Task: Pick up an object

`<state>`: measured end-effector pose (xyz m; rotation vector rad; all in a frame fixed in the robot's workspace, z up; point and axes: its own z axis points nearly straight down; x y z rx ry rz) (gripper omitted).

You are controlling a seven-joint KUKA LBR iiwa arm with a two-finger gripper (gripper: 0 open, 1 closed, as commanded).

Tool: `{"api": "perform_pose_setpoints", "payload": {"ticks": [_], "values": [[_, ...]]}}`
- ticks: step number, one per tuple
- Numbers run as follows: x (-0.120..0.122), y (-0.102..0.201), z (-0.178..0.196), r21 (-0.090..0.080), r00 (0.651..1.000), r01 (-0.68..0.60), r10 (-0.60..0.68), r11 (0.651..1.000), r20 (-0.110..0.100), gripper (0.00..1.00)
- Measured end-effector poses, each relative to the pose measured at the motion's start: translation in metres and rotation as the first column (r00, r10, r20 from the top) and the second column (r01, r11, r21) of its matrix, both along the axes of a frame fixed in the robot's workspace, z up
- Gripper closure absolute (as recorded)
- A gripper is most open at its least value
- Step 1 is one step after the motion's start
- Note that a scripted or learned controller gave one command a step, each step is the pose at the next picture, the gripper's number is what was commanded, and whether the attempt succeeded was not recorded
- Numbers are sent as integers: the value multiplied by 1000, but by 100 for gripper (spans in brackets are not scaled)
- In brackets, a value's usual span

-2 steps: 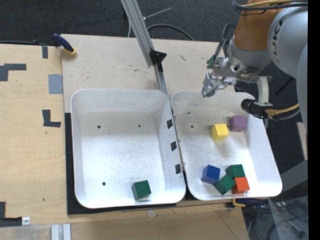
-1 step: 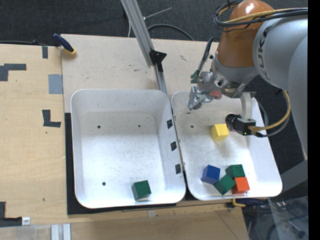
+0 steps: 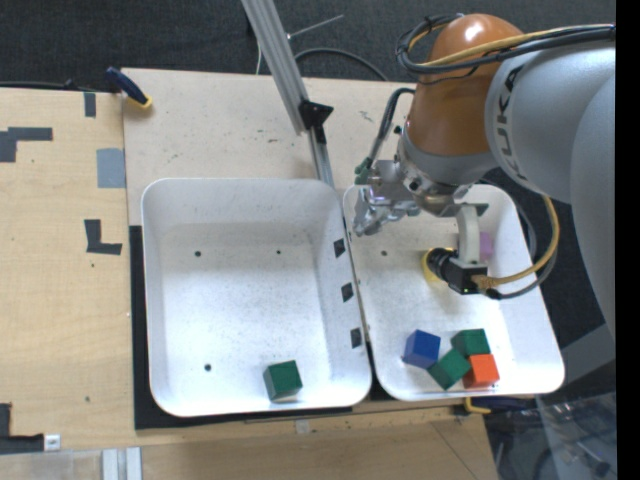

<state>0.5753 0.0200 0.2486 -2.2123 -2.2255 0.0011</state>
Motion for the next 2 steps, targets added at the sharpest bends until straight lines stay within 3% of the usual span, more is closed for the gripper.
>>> {"api": "perform_pose_setpoints", "payload": {"ticks": [2], "values": [[-70, 81, -2, -2, 1000, 1, -1, 1000, -2, 100]]}}
